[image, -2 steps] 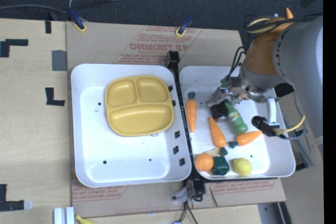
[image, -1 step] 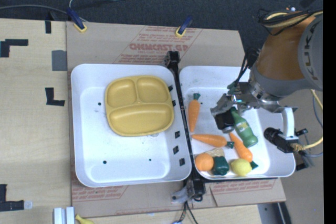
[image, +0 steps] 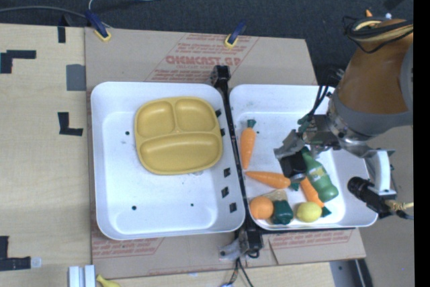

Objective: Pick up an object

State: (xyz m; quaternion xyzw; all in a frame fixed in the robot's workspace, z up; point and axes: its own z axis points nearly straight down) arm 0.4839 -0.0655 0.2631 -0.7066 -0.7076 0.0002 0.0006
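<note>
Two white bins are seen side by side on the counter (image: 282, 60), and the gripper (image: 300, 152) is lowered into the right bin (image: 269, 101) from the right. Whether the fingers are open or closed cannot be told; the dark parts at the tip are blurred together above the toys, and nothing can be made out between them. A green bottle (image: 320, 178) with a pale label is found lying tilted just below and to the right of the gripper tip, close against it; contact cannot be confirmed. An orange carrot (image: 247, 146) with a green top is laid upright along the divider, a second carrot (image: 269, 179) lies slanted across the bin's middle, and a third small carrot (image: 310, 190) is tucked beside the bottle. Near the front wall an orange fruit (image: 262, 208), a dark green vegetable (image: 283, 212) and a yellow lemon (image: 308, 212) are grouped together. A yellow divided plate (image: 179, 134) is set in the left bin (image: 114, 165)
</note>
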